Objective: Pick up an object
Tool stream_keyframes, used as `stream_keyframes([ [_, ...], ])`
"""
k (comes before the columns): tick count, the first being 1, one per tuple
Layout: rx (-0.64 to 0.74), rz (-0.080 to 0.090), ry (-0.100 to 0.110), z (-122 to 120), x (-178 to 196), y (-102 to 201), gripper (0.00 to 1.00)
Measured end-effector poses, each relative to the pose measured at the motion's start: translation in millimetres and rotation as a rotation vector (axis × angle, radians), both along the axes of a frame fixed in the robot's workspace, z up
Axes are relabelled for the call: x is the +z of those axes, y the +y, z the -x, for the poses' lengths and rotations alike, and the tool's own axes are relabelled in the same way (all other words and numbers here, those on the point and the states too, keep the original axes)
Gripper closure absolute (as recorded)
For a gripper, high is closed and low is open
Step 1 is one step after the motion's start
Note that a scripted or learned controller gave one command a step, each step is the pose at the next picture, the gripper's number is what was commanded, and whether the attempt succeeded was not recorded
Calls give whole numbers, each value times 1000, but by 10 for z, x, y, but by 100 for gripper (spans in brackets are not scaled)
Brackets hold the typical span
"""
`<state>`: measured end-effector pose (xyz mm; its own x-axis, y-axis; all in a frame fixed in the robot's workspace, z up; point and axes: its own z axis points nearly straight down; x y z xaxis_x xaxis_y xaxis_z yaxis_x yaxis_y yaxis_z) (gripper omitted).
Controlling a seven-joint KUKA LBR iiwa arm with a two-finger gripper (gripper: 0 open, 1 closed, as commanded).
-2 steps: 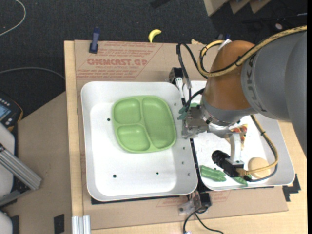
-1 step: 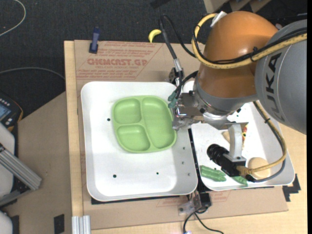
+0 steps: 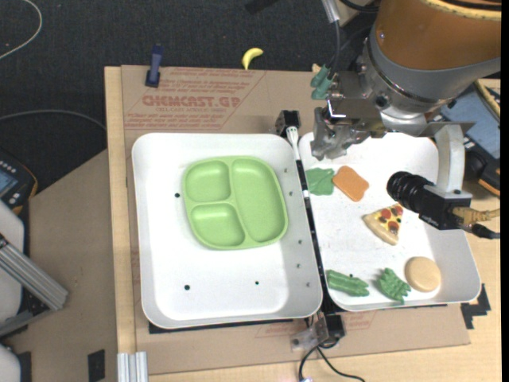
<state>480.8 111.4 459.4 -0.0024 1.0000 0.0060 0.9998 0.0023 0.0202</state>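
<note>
You'll find the gripper (image 3: 328, 148) just above the green piece (image 3: 320, 181) at the right bin's (image 3: 457, 289) far-left corner, orange piece (image 3: 351, 183) beside, finger state impossible to tell.

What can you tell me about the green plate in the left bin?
The plate is pale green, looks like smooth plastic, and has rounded corners and three compartments: two smaller ones on the left, one long one on the right. It lies flat and right side up, slightly turned, around the middle of the left bin. It touches nothing besides the bin floor.
</note>
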Motion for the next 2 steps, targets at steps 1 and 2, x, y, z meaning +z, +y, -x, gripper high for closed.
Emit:
stream_keyframes([
  [1, -6, 7, 25, 17, -398, -221, 100],
  [2, -7, 5, 7, 9, 494, -595, 100],
])
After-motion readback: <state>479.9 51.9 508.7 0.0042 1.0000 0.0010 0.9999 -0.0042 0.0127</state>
